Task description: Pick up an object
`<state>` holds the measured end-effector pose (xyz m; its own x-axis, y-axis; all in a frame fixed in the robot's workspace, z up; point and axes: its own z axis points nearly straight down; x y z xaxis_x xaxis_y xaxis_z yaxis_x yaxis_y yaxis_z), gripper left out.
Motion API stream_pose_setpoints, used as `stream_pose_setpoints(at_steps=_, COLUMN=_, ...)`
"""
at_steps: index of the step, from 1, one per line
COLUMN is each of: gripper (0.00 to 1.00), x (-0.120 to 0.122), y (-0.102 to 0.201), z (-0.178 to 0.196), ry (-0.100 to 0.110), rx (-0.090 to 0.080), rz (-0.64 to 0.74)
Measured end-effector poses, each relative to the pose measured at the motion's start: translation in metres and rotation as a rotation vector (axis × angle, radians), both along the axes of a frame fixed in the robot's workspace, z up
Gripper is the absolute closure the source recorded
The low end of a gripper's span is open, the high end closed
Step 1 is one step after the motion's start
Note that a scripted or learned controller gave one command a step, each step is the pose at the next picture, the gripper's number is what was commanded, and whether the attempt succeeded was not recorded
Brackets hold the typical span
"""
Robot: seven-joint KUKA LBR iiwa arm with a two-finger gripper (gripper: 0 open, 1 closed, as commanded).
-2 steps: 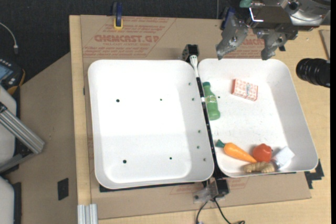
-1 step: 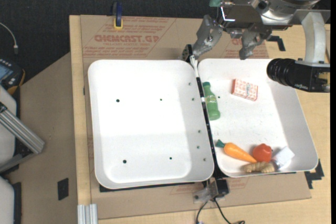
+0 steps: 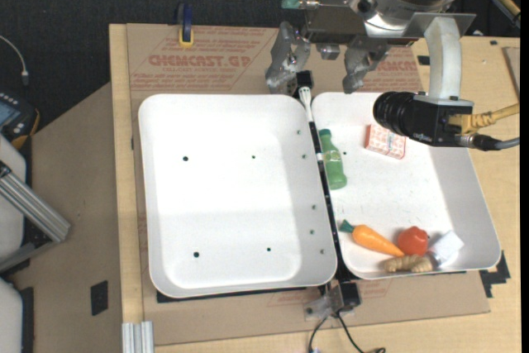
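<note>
- Risk begins with where we stand: our gripper [image 3: 320, 70] hangs above the back edge of the two bins, its two fingers [image 3: 283, 62] spread apart with nothing between them.
- We judge that no object has been chosen yet. All the candidates lie in the right bin [image 3: 475, 207]: a green bottle [image 3: 332, 159] against the inner wall, a pink-patterned packet [image 3: 386, 142] further back, and an orange carrot [image 3: 373, 239], a red tomato [image 3: 414, 240], a brown root [image 3: 409, 264] and a white scrap [image 3: 447, 247] bunched at the front edge.
- If we come straight down from here, we would likely strike the rims where the left bin [image 3: 165, 202] meets the right one, since the fingers sit over that seam and not over any item.
- The bottle lies just beside the dividing wall, so one finger may land on the rim and the close would miss or push the bottle along.
- The front cluster is touching or nearly so; a grasp there could catch two things or nudge the round tomato away.
- The packet looks flat, and our fingers may scrape the floor and close above it.
- A black camera unit [image 3: 413, 118] on the wrist hangs over the right bin and hides part of it from us.
</note>
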<state>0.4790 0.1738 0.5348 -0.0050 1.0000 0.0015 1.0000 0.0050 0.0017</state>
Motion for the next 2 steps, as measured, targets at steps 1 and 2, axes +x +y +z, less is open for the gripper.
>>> stream_pose_setpoints(at_steps=1, gripper=1.00, x=0.001, y=-0.002, z=0.011, ry=-0.004, rx=0.001, rz=-0.003)
stream_pose_setpoints(at_steps=2, gripper=1.00, x=0.035, y=0.017, z=-0.001, ry=0.000, rx=-0.002, rz=-0.003)
